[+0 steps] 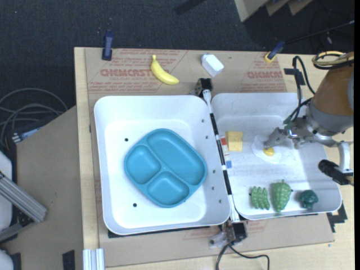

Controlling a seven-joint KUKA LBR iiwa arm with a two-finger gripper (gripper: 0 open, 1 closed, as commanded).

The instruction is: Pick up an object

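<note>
The right bin holds several small toys. A yellow block lies near its left wall. A flat white piece with a yellow centre lies mid-bin. Along the front are two light green knobbly pieces and a dark green piece. My gripper reaches in from the right, low over the bin, its tip just above and right of the white and yellow piece. I see nothing lifted in it.
The left bin holds a blue divided plate. Behind the bins, a yellow banana and a white block lie on the bench. The arm's orange band and cables hang over the right bin's right side.
</note>
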